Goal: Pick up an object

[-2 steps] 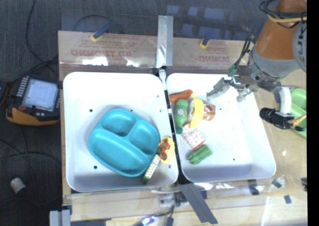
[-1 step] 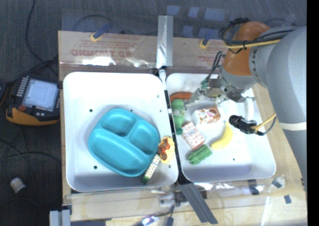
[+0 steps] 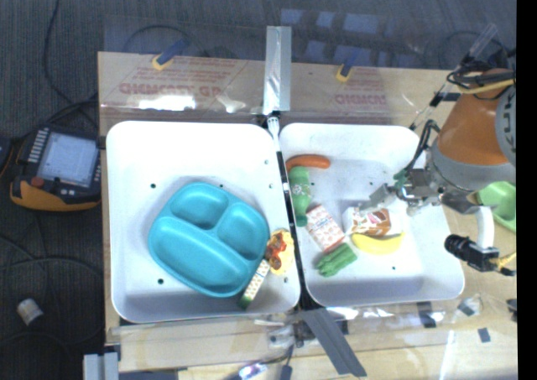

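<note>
The right bin (image 3: 436, 282) holds several small items. An orange sausage-shaped piece (image 3: 309, 162) lies at its far left, with a green bottle (image 3: 299, 195) just below it. A red-and-white packet (image 3: 324, 228) and a green pod (image 3: 336, 261) lie in the middle. A yellow banana (image 3: 377, 242) rests under a white-and-brown snack pack (image 3: 371, 221). My gripper (image 3: 388, 195) hangs low over the bin's right half, just above and right of the snack pack. The arm's orange band (image 3: 470, 133) is behind it. Nothing visibly hangs from the gripper.
The left bin (image 3: 134, 152) bears a blue divided plate (image 3: 210, 236). A yellow-and-red toy (image 3: 278, 250) and a green-yellow stick (image 3: 255, 284) lie against its right wall. A green object (image 3: 501, 202) sits outside at the right. A pendant (image 3: 57, 170) lies on the floor at the left.
</note>
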